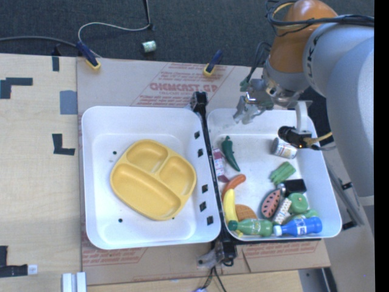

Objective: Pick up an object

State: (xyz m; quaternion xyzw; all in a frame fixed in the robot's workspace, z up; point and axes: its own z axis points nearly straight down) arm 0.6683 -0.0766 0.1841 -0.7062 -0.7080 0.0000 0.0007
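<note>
A cardboard sheet (176,87) printed with red lettering covers the bench, with dark carpet beyond its far edge and two blue-and-yellow clamps (89,56) pinning that edge down. On it sit two shallow white bins side by side. The left bin (97,163) carries a yellow divided plate (153,179), lying flat and turned at a slant. The right bin (261,139) holds a crowd of toy foods, mostly packed toward its near edge. The arm comes in from the right, and its gripper (249,109) hangs over the far left corner of the right bin; whether its fingers are parted or closed cannot be made out, and nothing is seen between them. Closest to it among the toys is a green chili pepper (230,153), lying with its long axis running from far to near, stem end toward the gripper and tip pointing at the near edge, close beside the bins' shared wall. Just nearer than the pepper lies a carrot (233,182), angled across, and below it a yellow banana (229,204) lengthwise along the wall. Along the near edge lie a green bottle (253,227) and a blue bottle (299,226), both on their sides, with a watermelon slice (271,203) tilted behind them. A small can (283,149) rests near the far right side, well apart from the pepper.
</note>
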